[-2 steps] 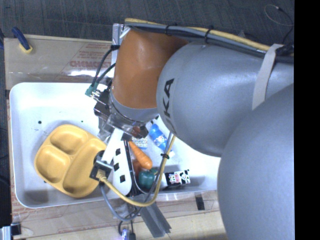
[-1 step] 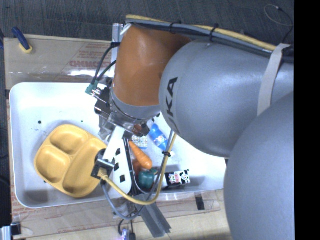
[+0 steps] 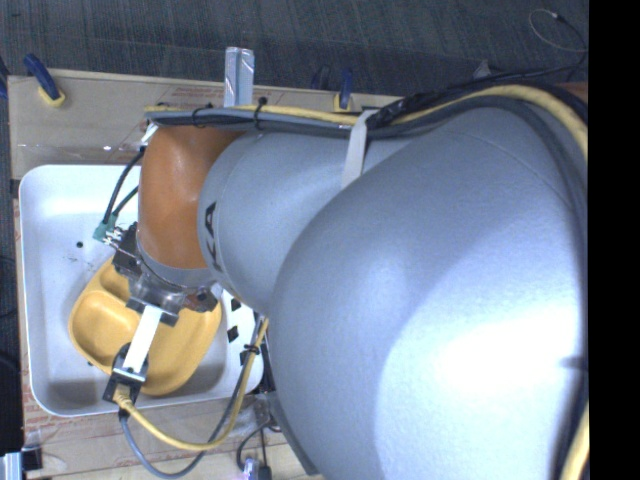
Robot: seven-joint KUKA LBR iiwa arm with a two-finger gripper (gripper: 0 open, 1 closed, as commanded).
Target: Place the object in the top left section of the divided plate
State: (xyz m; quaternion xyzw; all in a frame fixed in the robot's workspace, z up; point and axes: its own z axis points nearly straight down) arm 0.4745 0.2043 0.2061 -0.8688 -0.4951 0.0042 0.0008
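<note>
Presently my gripper [image 3: 160, 298] hangs over the yellow divided plate [image 3: 95, 323] in the white bin [image 3: 50, 198] at lower left of the frame, though whether it is spread or pinching the object I cannot tell, my arm [image 3: 400, 288] hiding both, so placement stays unconfirmed.

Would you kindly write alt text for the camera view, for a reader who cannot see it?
A grey robot arm with an orange band above the wrist reaches in from the right, its wrist over a yellow divided plate that lies in the left white bin. The arm hides much of the bench and part of the plate.
</note>
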